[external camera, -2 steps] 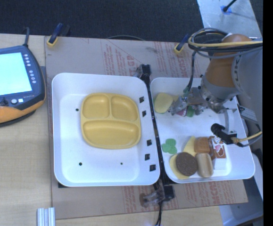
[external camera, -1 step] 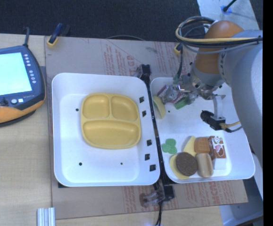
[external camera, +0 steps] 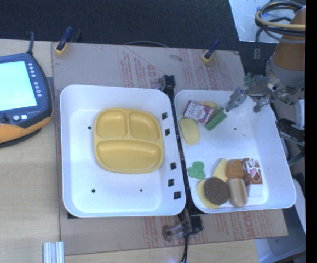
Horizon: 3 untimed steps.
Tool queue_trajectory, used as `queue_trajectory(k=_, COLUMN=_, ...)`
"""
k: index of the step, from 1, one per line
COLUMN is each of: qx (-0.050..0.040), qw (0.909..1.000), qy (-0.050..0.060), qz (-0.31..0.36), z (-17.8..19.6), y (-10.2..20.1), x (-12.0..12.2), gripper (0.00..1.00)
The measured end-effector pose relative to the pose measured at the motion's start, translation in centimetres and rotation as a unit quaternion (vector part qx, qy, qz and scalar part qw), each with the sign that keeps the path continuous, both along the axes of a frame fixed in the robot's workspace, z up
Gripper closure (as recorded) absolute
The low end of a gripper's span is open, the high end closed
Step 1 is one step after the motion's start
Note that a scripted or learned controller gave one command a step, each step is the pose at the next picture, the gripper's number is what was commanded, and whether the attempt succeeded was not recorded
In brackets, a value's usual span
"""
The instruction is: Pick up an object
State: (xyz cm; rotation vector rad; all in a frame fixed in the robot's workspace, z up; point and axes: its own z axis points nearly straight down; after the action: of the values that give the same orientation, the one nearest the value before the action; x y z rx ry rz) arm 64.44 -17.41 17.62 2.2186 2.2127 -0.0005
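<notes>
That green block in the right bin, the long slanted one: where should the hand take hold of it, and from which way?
Probably across the middle of the long green block, coming straight down from above. It lies flat and slanted in the right white bin, so its two long sides offer the narrow width to pinch. Its upper-left end sits close to the red-and-white packet; the lower-right long side has bare floor beside it.

Grey arm [external camera: 281, 84] with orange band [external camera: 292, 51], looped yellow-black cables [external camera: 273, 15].

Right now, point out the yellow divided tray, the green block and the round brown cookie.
Yellow divided tray [external camera: 128, 140], camera view, on the ridge between its compartments.
Green block [external camera: 215, 119], camera view, middle of its top face.
Round brown cookie [external camera: 217, 190], camera view, centre of its top.
</notes>
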Motion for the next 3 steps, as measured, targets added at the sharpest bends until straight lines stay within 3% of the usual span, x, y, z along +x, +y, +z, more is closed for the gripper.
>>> queue_trajectory(k=1, qx=0.0049, qw=1.0, qy=0.007, qz=0.003, z=3.8, y=6.7, x=-14.4, gripper=0.0)
queue_trajectory(k=2, qx=0.0006, qw=1.0, qy=0.0, qz=0.001, z=-8.4, y=6.9, x=-16.4, gripper=0.0)
queue_trajectory(k=3, qx=-0.0004, qw=1.0, qy=-0.001, qz=0.002, z=-7.0, y=6.7, x=-16.2, gripper=1.0)
